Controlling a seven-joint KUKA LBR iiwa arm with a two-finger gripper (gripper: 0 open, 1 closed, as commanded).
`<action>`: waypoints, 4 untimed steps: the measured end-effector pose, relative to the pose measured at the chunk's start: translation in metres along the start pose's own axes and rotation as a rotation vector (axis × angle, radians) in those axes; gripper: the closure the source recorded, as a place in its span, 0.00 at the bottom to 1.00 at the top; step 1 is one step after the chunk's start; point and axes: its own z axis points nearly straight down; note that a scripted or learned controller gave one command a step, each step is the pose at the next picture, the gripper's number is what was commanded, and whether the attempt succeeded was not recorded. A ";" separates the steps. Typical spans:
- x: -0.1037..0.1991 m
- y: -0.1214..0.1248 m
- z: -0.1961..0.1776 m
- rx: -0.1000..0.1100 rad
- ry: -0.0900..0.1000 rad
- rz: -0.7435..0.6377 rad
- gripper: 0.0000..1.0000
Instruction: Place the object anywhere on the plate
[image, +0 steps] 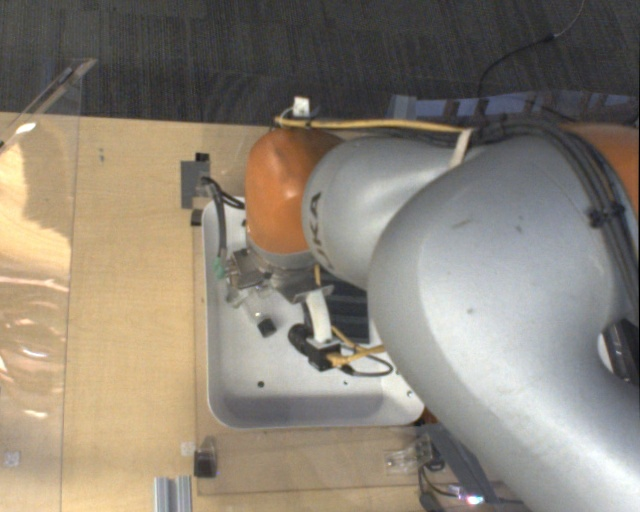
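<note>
Where the arm (470, 300) bends down into the white bin (290, 405), I can make out only the gripper (262, 300) as a clutter of metal and dark parts under the orange band (280, 195) — whether it is spread or pressed together I cannot tell, since the wrist covers it from above. Just beside it a small dark bit (265, 326) lies on the bin floor, apart from the metal. A black cable loop (340, 362) with a yellow wire hangs off the wrist near the bin's lower wall. I cannot pick out the object or the plate — the grey bulk of the arm hides most of the bin's right half. Around the bin lies the wooden bench (120, 300), with a small black block (205, 461) near the bin's lower left corner and a black bracket (196, 180) at its upper left.
</note>
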 end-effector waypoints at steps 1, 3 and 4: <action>-0.007 0.008 -0.177 -0.006 -0.002 -0.236 1.00; 0.011 -0.037 0.000 -0.005 -0.014 -1.093 1.00; 0.009 -0.008 -0.109 -0.008 -0.006 -1.522 1.00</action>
